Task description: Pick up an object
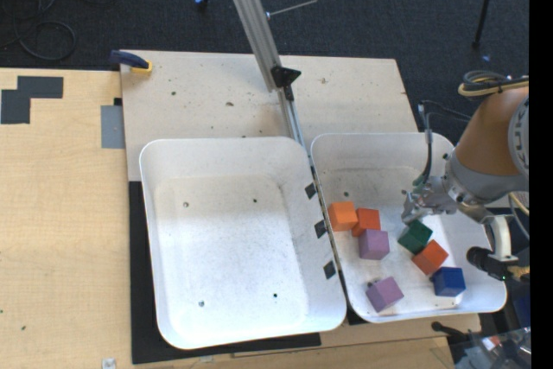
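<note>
Hand poised over the cluster of blocks in the right bin, with the grasp not yet made.

The hand (421,207) is seen low in the right shallow white plastic bin (380,147), just at 12 o'clock of the dark green cube (416,236); whether it is open or closed cannot be told. An orange-red cube (430,257) lies touching the green one at 5 o'clock, a blue cube (448,280) beyond it. At 9 o'clock are found a purple cube (374,244), a red cube (366,221) and an orange cube (343,215), packed closely. A second purple cube (384,293) lies apart at 7 o'clock. The green cube is judged the nearest target; a straight descent is advised, so that its orange-red neighbour is not pinched as well.
</note>
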Robot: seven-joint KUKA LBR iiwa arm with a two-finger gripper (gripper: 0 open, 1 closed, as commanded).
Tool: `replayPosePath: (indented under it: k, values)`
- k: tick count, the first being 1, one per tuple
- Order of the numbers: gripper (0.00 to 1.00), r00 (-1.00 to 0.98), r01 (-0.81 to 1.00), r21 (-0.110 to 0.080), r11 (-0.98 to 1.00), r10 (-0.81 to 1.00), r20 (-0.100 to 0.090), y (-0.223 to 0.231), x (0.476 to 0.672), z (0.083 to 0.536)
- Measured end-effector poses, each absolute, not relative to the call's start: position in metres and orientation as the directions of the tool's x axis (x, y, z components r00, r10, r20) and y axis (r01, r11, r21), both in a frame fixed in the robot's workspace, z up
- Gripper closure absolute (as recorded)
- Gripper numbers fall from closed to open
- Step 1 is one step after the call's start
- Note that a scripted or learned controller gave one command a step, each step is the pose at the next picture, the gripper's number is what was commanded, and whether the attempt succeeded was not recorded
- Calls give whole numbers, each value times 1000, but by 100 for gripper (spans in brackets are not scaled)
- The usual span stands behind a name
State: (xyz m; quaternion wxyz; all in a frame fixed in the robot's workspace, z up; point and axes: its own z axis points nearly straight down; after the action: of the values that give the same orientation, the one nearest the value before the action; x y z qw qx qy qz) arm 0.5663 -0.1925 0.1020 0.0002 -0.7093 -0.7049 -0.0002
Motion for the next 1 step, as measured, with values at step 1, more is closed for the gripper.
replayPosePath:
  k: [1]
  values:
    - [100,0,1000,2,0,1000,0,-193,567,144]
